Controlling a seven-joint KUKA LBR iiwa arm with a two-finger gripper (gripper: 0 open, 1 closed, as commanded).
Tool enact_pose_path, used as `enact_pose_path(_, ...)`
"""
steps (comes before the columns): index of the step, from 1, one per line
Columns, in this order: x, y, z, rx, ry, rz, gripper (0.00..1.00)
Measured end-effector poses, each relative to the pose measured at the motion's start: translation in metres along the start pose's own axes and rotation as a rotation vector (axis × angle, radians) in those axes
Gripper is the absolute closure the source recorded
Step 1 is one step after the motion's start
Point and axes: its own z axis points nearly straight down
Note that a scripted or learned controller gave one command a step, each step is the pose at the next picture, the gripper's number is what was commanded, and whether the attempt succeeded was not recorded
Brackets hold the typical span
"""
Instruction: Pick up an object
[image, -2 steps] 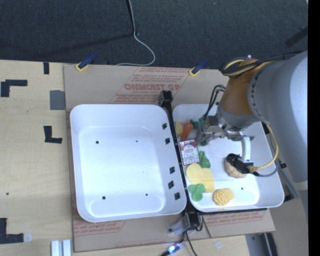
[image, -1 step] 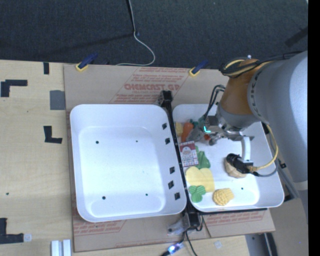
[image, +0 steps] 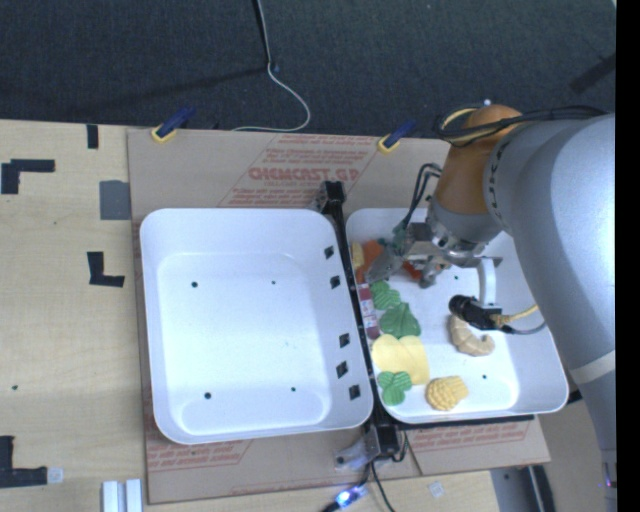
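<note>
Brown cardboard (image: 300, 175) covers the bench, and two white bins sit on it side by side. Over to the right bin (image: 535, 375), where the arm (image: 560, 210) comes in from three o'clock with its orange band (image: 470, 175) showing. Its gripper (image: 412, 262) is low at the bin's twelve o'clock end, over an orange piece (image: 372, 252); whether it is wide, narrow or gripping, I cannot tell. Toward six o'clock lie green leafy pieces (image: 398, 318), a yellow block (image: 400, 356), a corn cob (image: 446, 392) and a tan pastry (image: 470, 338). At nine o'clock, the left bin (image: 160, 300).
</note>
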Motion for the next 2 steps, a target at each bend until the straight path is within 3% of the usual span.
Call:
enact_pose_path(1,0.0017,0.0117,-0.0001,0.039,-0.005,0.008,0.0)
enact_pose_path(2,0.0019,0.0114,-0.0001,0.037,-0.007,0.01,0.0)
